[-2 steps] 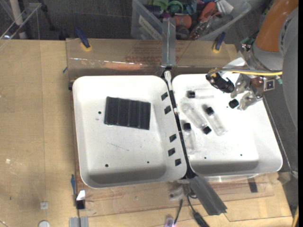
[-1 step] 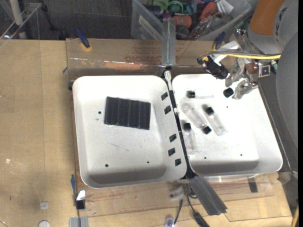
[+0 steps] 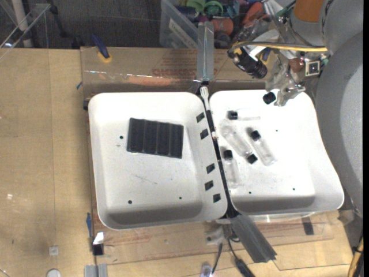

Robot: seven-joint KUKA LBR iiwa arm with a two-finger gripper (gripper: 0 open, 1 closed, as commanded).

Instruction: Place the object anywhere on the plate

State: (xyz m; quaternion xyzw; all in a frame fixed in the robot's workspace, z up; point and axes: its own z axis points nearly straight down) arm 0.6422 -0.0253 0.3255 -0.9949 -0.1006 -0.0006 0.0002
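You have the gripper (image 3: 282,94) hanging over the far edge of the right bin (image 3: 300,180), close to that bin's far right corner; whether it is open or closed I cannot tell from this slant, since the wrist hardware and cabling crowd together there; nothing can be seen held in it. The things to pick are the clear bottles with black caps (image 3: 248,146), lying in a loose cluster toward the right bin's left edge, next to the divider; they lie nearer the camera and to the left of the gripper, with bare white floor between; one longer bottle runs on a diagonal from the far left toward the near right, and a grasp across that axis looks the better bet. The plate (image 3: 155,137), a dark ribbed rectangle, lies flat in the left bin (image 3: 144,189), toward its far left part, well apart from the bottles and across the divider; so the carry, in my judgement, runs leftward over that middle edge. Mind what is hard to read: the bottles are transparent and their outlines melt into the white floor; how many there are, and where one ends and the next begins, I cannot say; only the caps stand out; the arm's grey body is cut off at the right.
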